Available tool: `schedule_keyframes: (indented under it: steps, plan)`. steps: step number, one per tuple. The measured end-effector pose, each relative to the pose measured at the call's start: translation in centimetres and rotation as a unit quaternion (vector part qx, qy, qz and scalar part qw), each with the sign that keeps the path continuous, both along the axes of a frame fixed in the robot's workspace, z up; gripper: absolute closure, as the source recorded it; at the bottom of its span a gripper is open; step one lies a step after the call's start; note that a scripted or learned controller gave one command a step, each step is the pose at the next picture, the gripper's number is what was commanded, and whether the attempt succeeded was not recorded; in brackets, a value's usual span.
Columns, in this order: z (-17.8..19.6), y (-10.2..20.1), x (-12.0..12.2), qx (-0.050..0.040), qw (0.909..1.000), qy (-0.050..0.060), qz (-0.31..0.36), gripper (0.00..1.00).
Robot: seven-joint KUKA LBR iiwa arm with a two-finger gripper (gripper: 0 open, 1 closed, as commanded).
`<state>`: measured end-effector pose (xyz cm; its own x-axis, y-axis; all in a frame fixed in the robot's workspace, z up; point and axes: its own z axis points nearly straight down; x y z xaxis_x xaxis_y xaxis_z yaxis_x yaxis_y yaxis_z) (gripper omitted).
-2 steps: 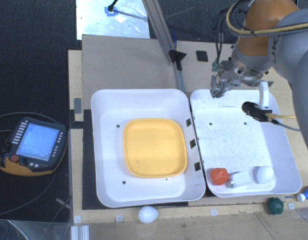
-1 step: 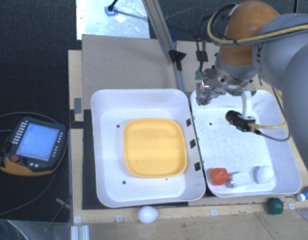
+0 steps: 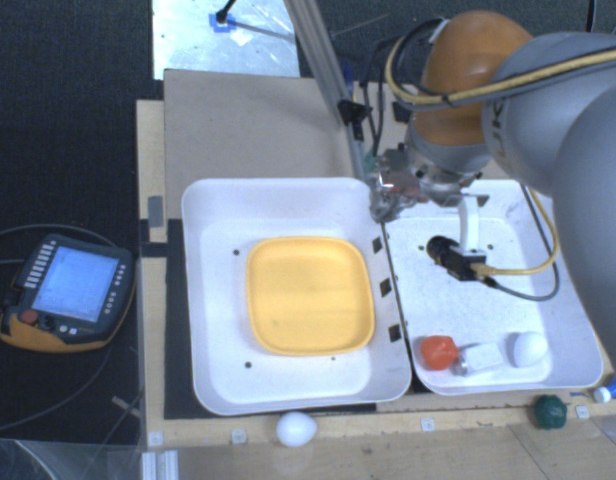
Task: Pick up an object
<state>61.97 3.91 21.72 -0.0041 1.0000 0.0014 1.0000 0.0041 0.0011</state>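
Note:
A square yellow plate [image 3: 310, 294] lies flat in the middle of the left bin [image 3: 213, 218]. Along the near wall of the right bin [image 3: 568, 343] sit a small red-orange object [image 3: 437, 351], a white block-like piece [image 3: 478, 358] and a white ball [image 3: 529, 348]. My gripper [image 3: 386, 201] hangs low over the far end of the divider between the two bins, well away from those small objects. Nothing shows in its grasp. The grey arm and its orange band cover the far right part of the right bin.
A black fitting with a yellow cable [image 3: 456, 259] dangles over the right bin's middle. A white egg-shaped object [image 3: 296, 429] and a green ball [image 3: 550, 411] rest on the bench in front of the bins. A teach pendant [image 3: 68, 290] lies at left.

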Motion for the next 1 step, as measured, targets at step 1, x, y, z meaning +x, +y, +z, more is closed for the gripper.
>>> schedule_keyframes:
  steps: [1]
  plan:
    - [-0.41, 5.17, -1.45, 0.0001, 1.0000, 0.000, 0.000, 1.00]
